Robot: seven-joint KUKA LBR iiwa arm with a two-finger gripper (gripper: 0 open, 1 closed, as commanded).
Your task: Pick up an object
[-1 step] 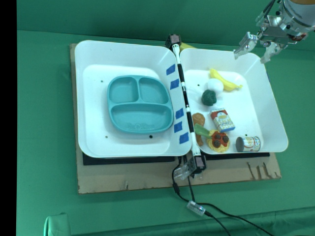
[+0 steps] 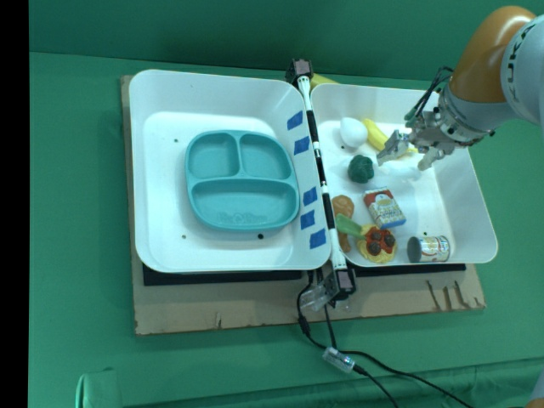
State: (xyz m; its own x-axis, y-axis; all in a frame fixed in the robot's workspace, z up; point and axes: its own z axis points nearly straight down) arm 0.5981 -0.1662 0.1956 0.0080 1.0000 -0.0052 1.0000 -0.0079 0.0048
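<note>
**End effector hovering over the right bin, fingers spread**

The end effector is hanging above the back of the right bin with its fingers spread apart and nothing between them. Just beside it are lying a yellow banana and a white egg; a green broccoli is sitting near. A teal divided plate is resting in the left bin.
</note>
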